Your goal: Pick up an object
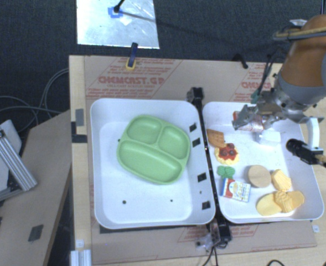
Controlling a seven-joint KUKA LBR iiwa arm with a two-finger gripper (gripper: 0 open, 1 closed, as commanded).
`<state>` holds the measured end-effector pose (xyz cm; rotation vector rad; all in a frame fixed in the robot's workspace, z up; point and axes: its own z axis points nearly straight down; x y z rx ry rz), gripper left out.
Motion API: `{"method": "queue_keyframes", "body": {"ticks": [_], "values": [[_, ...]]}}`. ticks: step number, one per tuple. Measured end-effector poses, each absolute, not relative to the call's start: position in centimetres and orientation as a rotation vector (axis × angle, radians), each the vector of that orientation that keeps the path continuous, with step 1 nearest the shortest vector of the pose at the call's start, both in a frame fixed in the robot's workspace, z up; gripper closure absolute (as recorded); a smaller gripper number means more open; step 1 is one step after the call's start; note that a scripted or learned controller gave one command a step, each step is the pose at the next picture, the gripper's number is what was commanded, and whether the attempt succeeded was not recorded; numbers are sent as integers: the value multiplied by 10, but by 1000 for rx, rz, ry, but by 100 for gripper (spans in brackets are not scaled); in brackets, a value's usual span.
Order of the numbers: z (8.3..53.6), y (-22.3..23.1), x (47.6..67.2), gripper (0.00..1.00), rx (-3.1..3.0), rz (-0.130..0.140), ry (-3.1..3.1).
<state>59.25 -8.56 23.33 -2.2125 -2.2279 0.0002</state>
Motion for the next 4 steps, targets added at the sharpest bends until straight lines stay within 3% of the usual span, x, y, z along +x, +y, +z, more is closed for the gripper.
{"method": "queue_keyframes", "body": {"ticks": [1, 2, 4], "values": [[233, -81, 561, 100, -2220, 1, -2221], [224, -72, 575, 100, -2217, -1, -2228], [227, -79, 578, 100, -2221, -2, -2223]]}}
